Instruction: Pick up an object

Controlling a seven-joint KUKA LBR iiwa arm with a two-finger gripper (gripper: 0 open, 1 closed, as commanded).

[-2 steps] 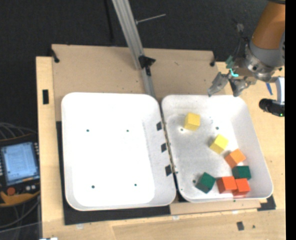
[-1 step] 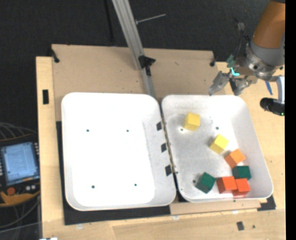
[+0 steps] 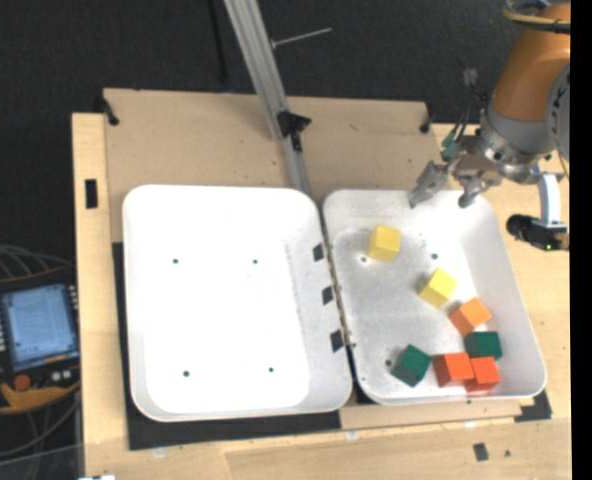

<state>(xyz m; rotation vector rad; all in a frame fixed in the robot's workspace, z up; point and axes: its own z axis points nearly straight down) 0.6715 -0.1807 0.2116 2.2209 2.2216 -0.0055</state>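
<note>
The right bin (image 3: 496, 238) holds several small blocks. A yellow block (image 3: 384, 243) lies near its upper left, and a second yellow block (image 3: 438, 288) sits further down toward the middle. An orange block (image 3: 470, 315), a dark green block (image 3: 484, 345), another green block (image 3: 411, 365) and red-orange blocks (image 3: 466, 370) cluster at the lower right. My gripper (image 3: 444, 190) hangs over the bin's far edge, above and to the right of the upper yellow block. Its two fingers are spread open with nothing between them.
The left bin (image 3: 141, 298) stands beside the right one, with clips along their shared edge. A slanted metal pole (image 3: 261, 63) rises behind the bins. A handheld pendant (image 3: 31, 328) lies off the bench at the left.
</note>
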